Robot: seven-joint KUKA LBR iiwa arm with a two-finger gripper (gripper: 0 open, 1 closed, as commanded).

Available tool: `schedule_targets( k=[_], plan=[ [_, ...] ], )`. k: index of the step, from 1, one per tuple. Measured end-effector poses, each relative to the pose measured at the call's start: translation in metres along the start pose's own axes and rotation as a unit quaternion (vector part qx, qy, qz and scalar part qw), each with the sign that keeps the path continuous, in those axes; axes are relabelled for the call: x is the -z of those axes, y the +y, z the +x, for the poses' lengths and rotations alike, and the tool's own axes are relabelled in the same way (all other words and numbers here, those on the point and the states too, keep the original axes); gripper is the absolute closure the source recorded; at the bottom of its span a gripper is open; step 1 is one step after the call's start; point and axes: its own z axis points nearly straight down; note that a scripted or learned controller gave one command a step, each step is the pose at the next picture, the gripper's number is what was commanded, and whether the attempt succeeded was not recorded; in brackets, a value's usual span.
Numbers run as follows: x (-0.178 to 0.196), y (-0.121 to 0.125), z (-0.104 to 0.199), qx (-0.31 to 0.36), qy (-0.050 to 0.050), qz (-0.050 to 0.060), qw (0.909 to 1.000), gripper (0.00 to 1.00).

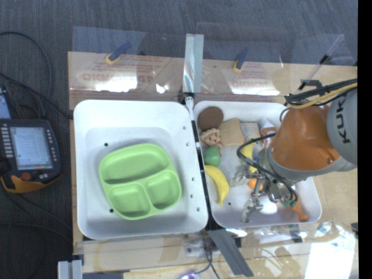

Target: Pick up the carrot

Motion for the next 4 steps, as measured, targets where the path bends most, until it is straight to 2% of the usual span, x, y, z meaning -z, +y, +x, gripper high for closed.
schedule_targets(
  k=[1, 2, 3, 4],
  plan=[
    [-0.018, 0.004, -0.031, -0.001, -0.004, 0.002, 1.0, 0.0],
    [-0.016, 0.005, -0.02, 0.063, -0.015, 0.004, 0.9979, 0.0],
    [-0.005, 0.006, -0.021, 0.064, -0.015, 0.005, 0.9978, 1.0],
    [0.13, 0.064, -0.023, 0.052, -0.011, 0.002, 0.9986, 1.0]
  ],
)
